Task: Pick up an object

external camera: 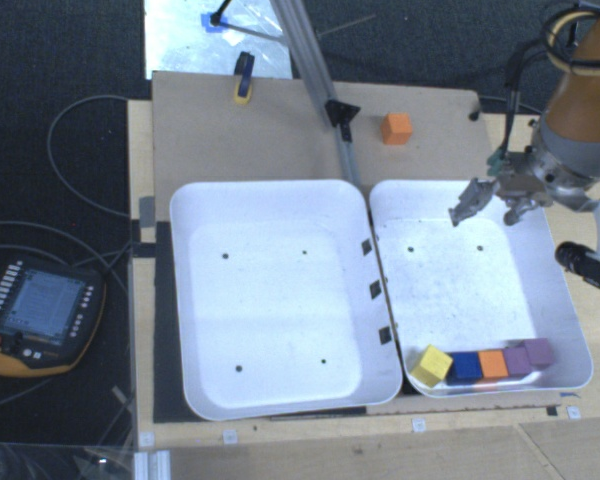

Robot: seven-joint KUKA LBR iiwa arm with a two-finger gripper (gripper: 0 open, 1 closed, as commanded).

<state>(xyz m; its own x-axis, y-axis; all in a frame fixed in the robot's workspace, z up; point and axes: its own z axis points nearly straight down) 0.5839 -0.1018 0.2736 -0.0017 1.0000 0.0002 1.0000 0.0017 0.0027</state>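
The gripper [492, 204] hangs over the far edge of the right bin [450, 278], its two fingers spread apart with nothing between them, so it is released and carries no load. The things it could take lie well apart from it, lined up along the near wall of that bin: a yellow block [432, 365] turned at a slant, then a blue block [466, 367], an orange block [493, 364] and two purple blocks [529, 355], each touching its neighbour. The left bin [270, 298] holds nothing to grasp, and another orange cube [397, 128] sits on the bench beyond the bins. The task looks to be at its approach step, with no grasp made. The next move calls for travel toward the near wall and a descent over one block; the tight row and the wall leave little room for fingers, so the yellow end block seems easiest.
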